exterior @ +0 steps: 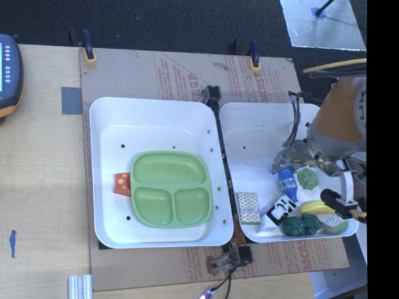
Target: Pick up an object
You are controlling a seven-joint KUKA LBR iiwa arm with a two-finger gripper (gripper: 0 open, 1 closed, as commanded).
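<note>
The right bin [252, 120] holds a cluster of small objects in its near right corner. Among them are a blue bottle-like piece [287, 184], a bumpy green ball [307, 179], a yellow banana [317, 207], a dark green toy [302, 227], a black-and-white piece [282, 208] and a patterned little box [248, 207]. My gripper [282, 164] hangs low over the bin, just above the top end of the blue piece and left of the green ball. The grey wrist and orange band [340, 114] rise to its right and hide the bin's right wall.
The left bin [109, 126] holds a green divided plate [169, 189] with a red star card [122, 184] at its left edge. The far left part of the right bin floor is bare white. A blue-and-orange device [9, 73] sits at the bench's far left.
</note>
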